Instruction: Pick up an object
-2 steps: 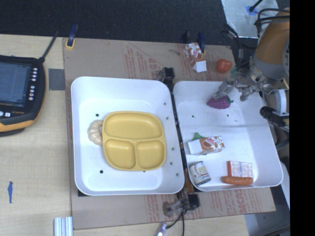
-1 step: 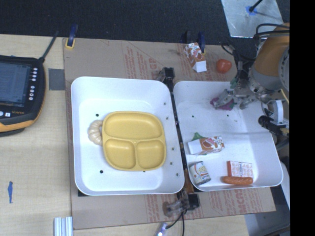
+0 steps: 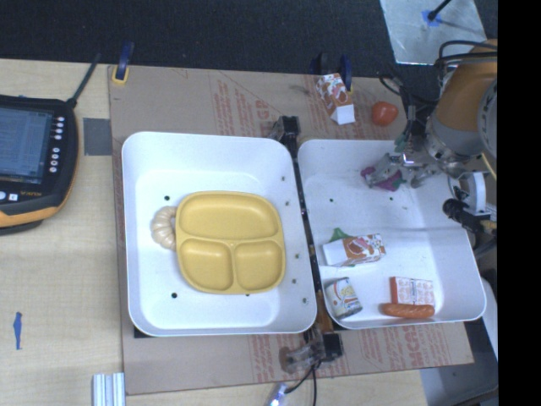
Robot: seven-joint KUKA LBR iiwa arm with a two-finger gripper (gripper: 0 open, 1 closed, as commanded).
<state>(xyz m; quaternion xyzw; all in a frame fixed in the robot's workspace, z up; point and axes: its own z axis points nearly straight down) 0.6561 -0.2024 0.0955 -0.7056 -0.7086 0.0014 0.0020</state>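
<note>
My gripper (image 3: 396,166) is low over the far part of the right bin (image 3: 439,227), at the end of the grey arm coming in from the right. A small purple object (image 3: 378,177) lies right at its tip, and I cannot tell whether it is held. Nearer the front of the same bin lie a white-and-red carton (image 3: 355,249), a small can (image 3: 342,298), a red-and-white box (image 3: 412,290) and an orange sausage-like piece (image 3: 407,311).
The left bin (image 3: 152,167) holds a yellow divided tray (image 3: 230,241) with a beige lump (image 3: 162,227) at its left side. Behind the bins stand a small carton (image 3: 336,97) and a red ball-like item (image 3: 385,112). A pendant with a screen (image 3: 30,159) lies far left.
</note>
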